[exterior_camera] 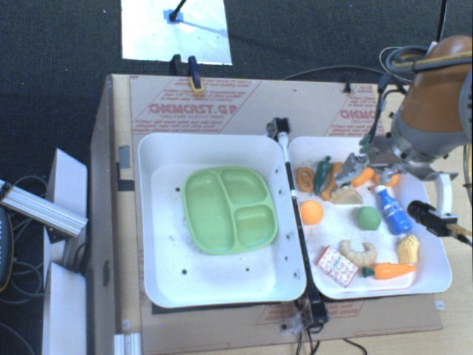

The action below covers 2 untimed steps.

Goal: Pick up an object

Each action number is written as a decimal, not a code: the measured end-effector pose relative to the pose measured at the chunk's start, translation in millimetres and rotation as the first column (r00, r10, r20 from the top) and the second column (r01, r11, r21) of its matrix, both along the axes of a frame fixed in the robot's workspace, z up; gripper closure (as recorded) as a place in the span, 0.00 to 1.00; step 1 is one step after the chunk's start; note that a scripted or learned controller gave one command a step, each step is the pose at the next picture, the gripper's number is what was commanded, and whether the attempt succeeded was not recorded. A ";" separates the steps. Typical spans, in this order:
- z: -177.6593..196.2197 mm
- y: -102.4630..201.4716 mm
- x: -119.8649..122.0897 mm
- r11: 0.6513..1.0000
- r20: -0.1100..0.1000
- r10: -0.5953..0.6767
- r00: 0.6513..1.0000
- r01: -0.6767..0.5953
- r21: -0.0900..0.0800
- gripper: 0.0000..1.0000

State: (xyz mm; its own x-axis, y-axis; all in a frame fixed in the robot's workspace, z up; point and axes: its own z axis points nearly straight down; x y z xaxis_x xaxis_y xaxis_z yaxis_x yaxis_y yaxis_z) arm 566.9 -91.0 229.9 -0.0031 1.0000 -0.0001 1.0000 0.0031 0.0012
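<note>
The arm reaches in from the right and its gripper sits low over the far part of the right bin, among an orange piece, a dark green item and a beige item; whether the pincer is wide, narrow or holding anything cannot be told. Elsewhere in that bin lie an orange ball, a green ball, a blue bottle, a corn cob, a carrot, a tan ginger-like piece, a red-and-white packet and a brown ring. The left bin holds a green divided tray, lying flat near its centre.
</note>
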 end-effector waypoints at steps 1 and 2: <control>-123.9 -22.7 16.6 1.000 -0.003 -0.002 1.000 0.002 0.000 0.00; -97.3 -52.1 77.1 1.000 0.003 0.000 1.000 0.000 -0.001 0.00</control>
State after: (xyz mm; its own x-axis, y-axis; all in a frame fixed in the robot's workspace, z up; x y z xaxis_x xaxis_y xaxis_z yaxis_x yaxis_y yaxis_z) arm 644.0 -143.0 132.6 -0.0036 1.0000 -0.0015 1.0000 0.0036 0.0044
